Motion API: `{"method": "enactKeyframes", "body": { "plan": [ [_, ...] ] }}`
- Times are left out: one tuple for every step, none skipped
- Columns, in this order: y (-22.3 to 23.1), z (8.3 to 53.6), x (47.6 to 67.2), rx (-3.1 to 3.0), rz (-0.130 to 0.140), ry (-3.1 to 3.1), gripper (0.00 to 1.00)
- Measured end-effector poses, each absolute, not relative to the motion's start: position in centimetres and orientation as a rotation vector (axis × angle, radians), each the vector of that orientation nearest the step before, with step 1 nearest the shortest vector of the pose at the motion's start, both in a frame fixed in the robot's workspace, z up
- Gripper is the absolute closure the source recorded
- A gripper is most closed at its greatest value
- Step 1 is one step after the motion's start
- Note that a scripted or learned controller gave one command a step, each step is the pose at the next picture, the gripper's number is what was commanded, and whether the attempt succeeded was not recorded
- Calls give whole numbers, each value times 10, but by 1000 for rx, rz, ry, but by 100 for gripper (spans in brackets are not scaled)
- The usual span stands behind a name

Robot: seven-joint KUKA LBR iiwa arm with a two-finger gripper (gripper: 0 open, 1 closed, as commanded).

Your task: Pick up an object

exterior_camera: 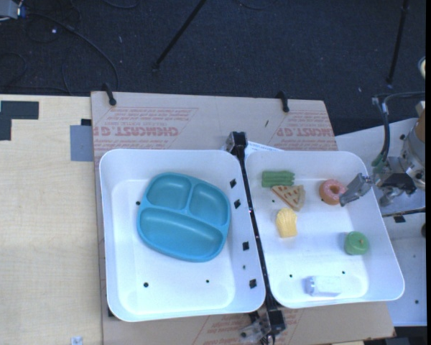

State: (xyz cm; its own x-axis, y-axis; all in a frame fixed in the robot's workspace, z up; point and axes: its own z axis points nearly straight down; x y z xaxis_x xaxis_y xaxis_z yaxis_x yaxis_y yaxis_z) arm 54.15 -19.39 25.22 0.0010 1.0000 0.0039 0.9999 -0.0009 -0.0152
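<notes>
The right bin (388, 264) holds several small objects. A green bean-like piece (278, 178) lies at its back, with a tan wedge (290, 195) just in front of it. A pink ring donut (332, 190) lies at the back right. A yellow piece (286, 223) sits mid-bin, a green round piece (356, 243) at the right, and a pale grey-white item (322, 286) near the front wall. My gripper (366, 185) reaches in over the bin's right rim, just right of the donut. Nothing is visibly held in it.
The left bin (122, 279) bears a blue divided plate (183, 215). A black divider with clips (246, 214) runs between the two bins. Both stand on a cardboard sheet (151, 124) on the wooden bench. Cables and stand legs cross the dark floor behind.
</notes>
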Motion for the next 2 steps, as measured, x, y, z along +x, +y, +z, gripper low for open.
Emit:
{"method": "enactKeyframes", "body": {
  "plan": [
    [-194, 257, 543, -2216, 5, -2219, 0],
    [-197, 202, 552, -2214, 8, -2215, 0]
  ]
}}
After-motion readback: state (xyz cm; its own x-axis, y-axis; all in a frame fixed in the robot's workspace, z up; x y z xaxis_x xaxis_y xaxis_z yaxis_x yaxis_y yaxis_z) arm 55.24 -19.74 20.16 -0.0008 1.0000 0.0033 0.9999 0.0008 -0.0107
